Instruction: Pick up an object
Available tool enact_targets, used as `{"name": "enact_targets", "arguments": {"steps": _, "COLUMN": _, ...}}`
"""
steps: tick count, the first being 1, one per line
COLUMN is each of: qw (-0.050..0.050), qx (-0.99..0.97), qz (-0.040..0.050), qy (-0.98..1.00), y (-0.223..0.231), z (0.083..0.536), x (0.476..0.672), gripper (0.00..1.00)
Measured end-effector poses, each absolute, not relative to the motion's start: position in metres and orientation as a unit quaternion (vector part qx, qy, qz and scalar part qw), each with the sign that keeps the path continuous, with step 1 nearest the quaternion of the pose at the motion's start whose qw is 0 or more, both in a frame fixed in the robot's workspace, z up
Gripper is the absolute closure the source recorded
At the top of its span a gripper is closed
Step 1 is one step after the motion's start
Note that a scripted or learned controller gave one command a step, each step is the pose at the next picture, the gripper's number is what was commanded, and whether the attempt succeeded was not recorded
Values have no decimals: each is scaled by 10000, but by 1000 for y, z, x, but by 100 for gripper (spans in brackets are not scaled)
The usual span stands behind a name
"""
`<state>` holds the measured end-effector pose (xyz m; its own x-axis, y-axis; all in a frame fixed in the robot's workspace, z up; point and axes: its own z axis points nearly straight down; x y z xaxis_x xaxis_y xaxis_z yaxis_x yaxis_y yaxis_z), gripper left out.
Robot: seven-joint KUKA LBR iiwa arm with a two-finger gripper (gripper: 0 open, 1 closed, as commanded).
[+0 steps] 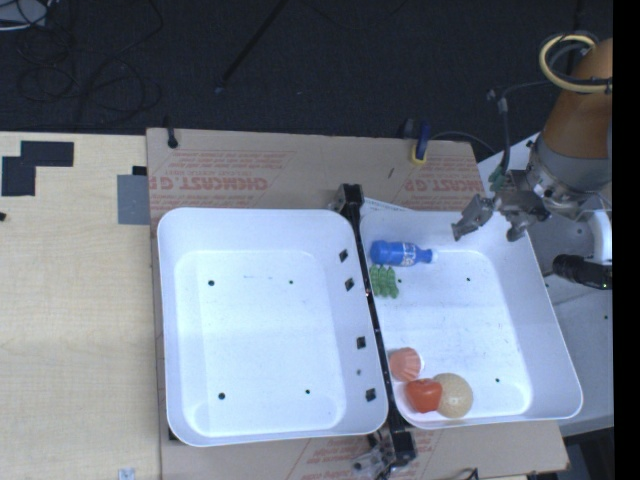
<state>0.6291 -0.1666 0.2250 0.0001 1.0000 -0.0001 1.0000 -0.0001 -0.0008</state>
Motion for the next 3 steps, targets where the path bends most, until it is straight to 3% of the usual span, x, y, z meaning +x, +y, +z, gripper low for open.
{"name": "enact_targets", "arguments": {"steps": 1, "qw": 51, "qx": -7081, "qz": 39, "qy": -7061, "y": -198, "z": 114, "x": 603, "gripper": 0}}
{"name": "enact_targets", "arguments": {"steps": 2, "qw": -9, "qx": -7074, "qz": 0, "qy": -7068, "y": -214, "z": 179, "x": 587, "gripper": 0}}
{"name": "enact_targets", "arguments": {"steps": 3, "qw": 27, "qx": -7086, "qz": 10, "qy": -7056, "y": -194, "z": 198, "x": 516, "gripper": 0}}
